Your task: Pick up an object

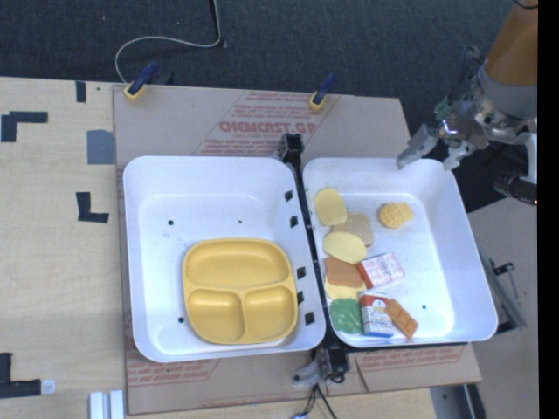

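Orange-banded arm (515,37) ends in a grey metal end effector (432,151).

Two white bins (140,234) sit on brown cardboard (253,125) printed with red lettering, over a pale wood counter (44,260) marked with black and grey shapes. The left bin holds a yellow divided tray (240,288). The right bin holds pale yellow pieces (330,206), a tan waffle-patterned round (395,215), an orange slab (344,273), a green block (345,314) and red-and-white packets (382,270). The arm's band (515,46) is orange.

Two bins sit side by side: the left bin (148,234) carries a divided tray (240,291) toward its 5 o'clock corner. In the right bin (454,260), a cluster of food items (358,278) runs along the 9 o'clock side, a cookie (395,215) apart at 1 o'clock.
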`<state>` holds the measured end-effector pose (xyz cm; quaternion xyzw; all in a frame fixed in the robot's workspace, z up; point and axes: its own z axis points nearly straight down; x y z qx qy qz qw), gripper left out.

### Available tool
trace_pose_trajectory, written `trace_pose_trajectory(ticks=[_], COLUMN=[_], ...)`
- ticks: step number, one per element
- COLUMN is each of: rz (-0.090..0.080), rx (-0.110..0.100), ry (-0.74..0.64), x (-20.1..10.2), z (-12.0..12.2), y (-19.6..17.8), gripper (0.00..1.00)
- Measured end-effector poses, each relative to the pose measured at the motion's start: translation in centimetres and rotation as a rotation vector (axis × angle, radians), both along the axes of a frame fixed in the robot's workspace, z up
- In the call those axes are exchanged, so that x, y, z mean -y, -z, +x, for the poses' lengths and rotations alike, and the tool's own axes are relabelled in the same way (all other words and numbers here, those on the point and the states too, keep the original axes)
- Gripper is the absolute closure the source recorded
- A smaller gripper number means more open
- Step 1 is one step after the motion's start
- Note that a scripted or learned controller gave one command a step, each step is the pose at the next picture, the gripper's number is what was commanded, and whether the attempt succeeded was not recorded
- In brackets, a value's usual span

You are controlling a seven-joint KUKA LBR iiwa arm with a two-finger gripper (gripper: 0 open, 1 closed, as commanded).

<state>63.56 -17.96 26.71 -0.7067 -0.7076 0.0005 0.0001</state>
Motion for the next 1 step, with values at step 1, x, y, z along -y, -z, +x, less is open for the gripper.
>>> trace_pose_trajectory(ticks=[1], rz=[0.004], rx=[-0.015], ry=[-0.001], x=[-0.48], z=[1.52], y=[17.95], gripper=[0.00])
